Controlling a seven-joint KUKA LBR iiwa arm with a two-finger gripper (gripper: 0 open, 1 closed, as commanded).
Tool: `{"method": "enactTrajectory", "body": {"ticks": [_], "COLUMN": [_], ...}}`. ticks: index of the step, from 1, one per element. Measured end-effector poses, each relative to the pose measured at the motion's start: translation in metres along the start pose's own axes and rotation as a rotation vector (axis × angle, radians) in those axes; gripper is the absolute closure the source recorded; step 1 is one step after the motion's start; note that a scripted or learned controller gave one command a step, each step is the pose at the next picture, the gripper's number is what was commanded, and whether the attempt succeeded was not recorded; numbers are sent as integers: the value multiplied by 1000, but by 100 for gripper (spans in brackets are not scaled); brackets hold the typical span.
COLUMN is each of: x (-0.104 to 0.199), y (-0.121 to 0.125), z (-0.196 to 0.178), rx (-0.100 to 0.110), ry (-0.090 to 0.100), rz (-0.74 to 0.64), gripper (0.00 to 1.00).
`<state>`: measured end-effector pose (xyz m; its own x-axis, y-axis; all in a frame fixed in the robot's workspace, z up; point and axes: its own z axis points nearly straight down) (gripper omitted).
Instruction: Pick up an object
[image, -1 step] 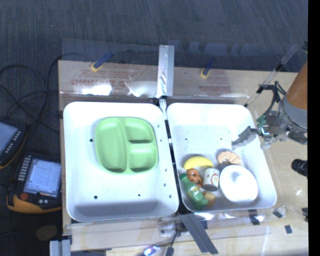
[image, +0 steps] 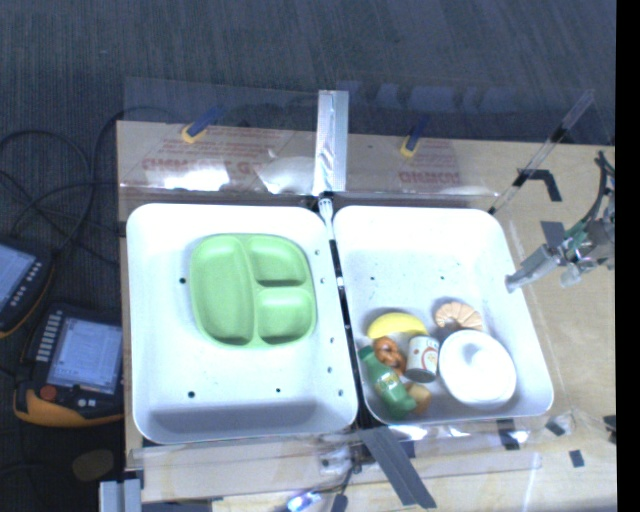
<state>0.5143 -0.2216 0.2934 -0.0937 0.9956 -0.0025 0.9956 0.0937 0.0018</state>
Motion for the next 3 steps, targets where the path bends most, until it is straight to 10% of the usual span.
{"method": "enactTrajectory", "body": {"ticks": [1,2,3], "x": [48,48,48], "y": [-23,-20,-19], "z": [197,187,187], "rx": [-10,-14,-17], "ry": [-1,1,1], "rz": [598,596,595], "gripper": [0,100,0]}}
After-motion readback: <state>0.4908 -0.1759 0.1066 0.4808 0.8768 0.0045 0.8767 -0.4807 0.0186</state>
